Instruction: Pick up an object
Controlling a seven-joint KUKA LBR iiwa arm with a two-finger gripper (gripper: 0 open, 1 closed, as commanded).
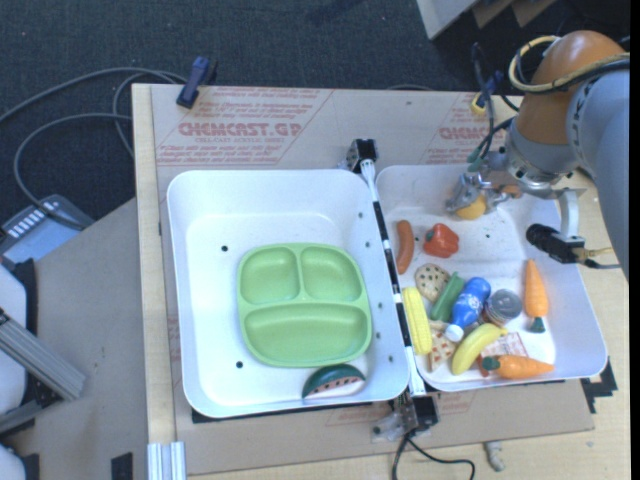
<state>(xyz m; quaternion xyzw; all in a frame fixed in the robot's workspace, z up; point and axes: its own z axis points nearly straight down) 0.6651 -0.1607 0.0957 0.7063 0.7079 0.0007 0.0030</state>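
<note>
fingers apparently pinch a small yellow toy.

Robotics lab: grey-orange arm over table, two white bins, toy food, loose cables on dark carpet.

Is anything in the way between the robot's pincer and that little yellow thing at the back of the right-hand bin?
Nothing visible is. The pincer is right over the small yellow object at the back of the right bin. The nearest neighbours, the red pepper and the sausage, lie apart, toward the front.
</note>
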